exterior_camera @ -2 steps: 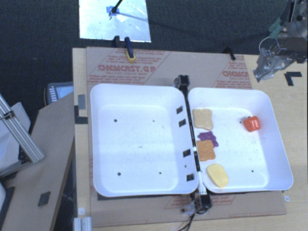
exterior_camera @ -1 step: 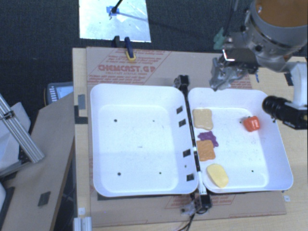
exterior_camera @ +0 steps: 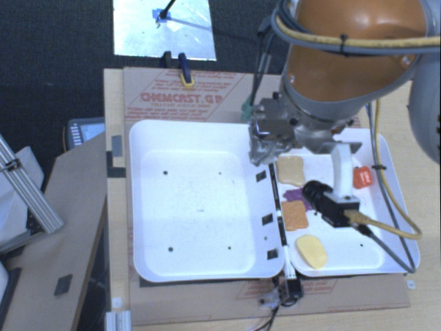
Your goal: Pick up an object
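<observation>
Gripper (exterior_camera: 270,142), its grasp impossible to tell from here, hangs over the right bin (exterior_camera: 393,185), just above a tan slab (exterior_camera: 291,170) that looks light, flat, best pinched edgewise.

Five small flat pieces in the right bin (exterior_camera: 386,158), all near its left wall. Tan slab (exterior_camera: 291,170) uppermost; purple scrap (exterior_camera: 292,195) just below, touching or nearly touching an orange square (exterior_camera: 295,216). Yellow oval (exterior_camera: 312,251) lowest, lying apart. Red-orange block (exterior_camera: 362,178) well to the right, possibly upright.
</observation>
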Controlling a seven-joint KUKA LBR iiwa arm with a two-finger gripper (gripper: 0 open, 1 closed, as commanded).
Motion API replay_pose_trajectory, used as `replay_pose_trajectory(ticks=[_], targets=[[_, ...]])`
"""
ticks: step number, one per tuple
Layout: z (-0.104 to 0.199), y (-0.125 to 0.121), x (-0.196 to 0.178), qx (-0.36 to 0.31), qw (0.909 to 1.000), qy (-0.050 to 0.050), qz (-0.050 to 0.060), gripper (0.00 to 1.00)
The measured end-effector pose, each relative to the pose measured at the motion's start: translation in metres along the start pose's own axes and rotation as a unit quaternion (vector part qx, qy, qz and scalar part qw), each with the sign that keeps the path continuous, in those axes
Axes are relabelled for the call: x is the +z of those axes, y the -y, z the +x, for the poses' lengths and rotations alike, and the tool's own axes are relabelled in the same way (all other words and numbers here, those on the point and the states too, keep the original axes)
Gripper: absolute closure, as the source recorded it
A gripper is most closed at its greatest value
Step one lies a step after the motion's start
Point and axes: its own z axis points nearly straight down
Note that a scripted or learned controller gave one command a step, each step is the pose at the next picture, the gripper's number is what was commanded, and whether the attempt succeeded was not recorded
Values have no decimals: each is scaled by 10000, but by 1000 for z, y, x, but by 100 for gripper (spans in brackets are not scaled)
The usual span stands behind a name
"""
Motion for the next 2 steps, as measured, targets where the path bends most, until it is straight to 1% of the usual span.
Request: replay_pose_trajectory(ticks=[1,2], targets=[[0,0,-120,17,9999,-32,-116,100],[44,0,40,3,10000,10,15,100]])
